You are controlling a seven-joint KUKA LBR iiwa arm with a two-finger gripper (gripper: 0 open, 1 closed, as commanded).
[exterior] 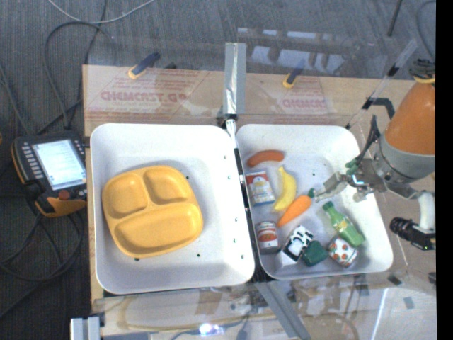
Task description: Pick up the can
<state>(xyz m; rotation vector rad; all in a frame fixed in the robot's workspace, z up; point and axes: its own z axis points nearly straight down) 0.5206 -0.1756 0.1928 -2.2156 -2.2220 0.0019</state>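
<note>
The left bin holds a yellow divided tray. In the right bin, the can stands at the near left, beside the carrot. Further right, the claw hovers over bare floor, well apart from the can; whether it is apart or together, I cannot tell.
</note>
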